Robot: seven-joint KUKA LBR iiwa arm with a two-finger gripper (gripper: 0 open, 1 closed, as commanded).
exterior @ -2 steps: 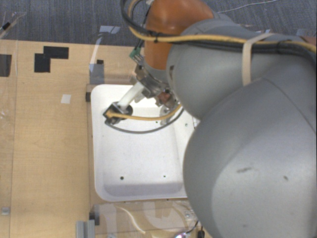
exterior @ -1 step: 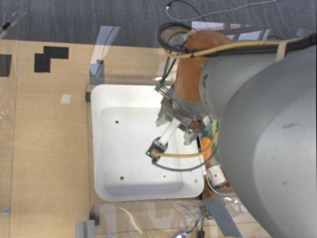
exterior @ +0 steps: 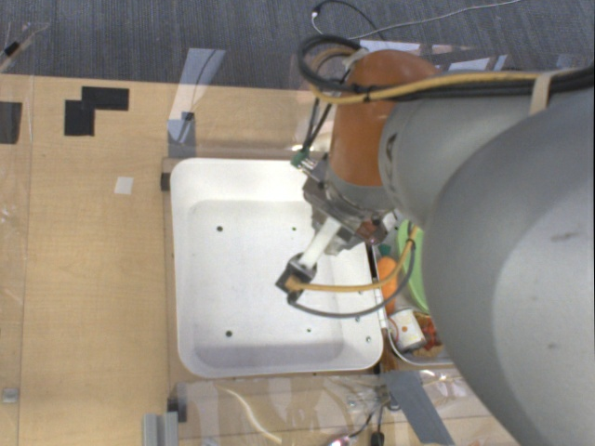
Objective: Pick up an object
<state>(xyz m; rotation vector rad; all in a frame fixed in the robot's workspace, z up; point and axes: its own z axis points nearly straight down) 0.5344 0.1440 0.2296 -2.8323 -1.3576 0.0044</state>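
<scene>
Arm (exterior: 502, 249): the grey link is closest to the lens and covers most of the view to the arm side of the gripper. The orange band (exterior: 372, 110) sits just past it, directly above the wrist.

Gripper (exterior: 358, 223): it hangs under the wrist, over the rim shared by the two bins and toward their far end. The wrist body hides its working end. I cannot tell whether it is apart, together or clamped on anything.

Candidate objects: all lie in the strip of the right bin (exterior: 400, 244) visible beside the arm, lower in the view than the gripper.
- The green curved piece (exterior: 416, 268) is nearest the gripper, on its arm side.
- The small orange item (exterior: 387, 275) is just beside the green piece, against the shared rim.
- The white cylinder (exterior: 406, 330) lies further toward the near rim, with reddish bits (exterior: 429, 328) touching or nearly touching it. Their type cannot be made out.

Left bin (exterior: 181, 249): it spreads away from the gripper on the side opposite the arm. Small dark dots mark its white floor.

Bench (exterior: 84, 277): pale wood beyond that bin. Black marks (exterior: 93, 108) lie well apart from the gripper, near the far edge.

Carpet (exterior: 186, 7): grey, past the bench, farthest from the gripper.
</scene>
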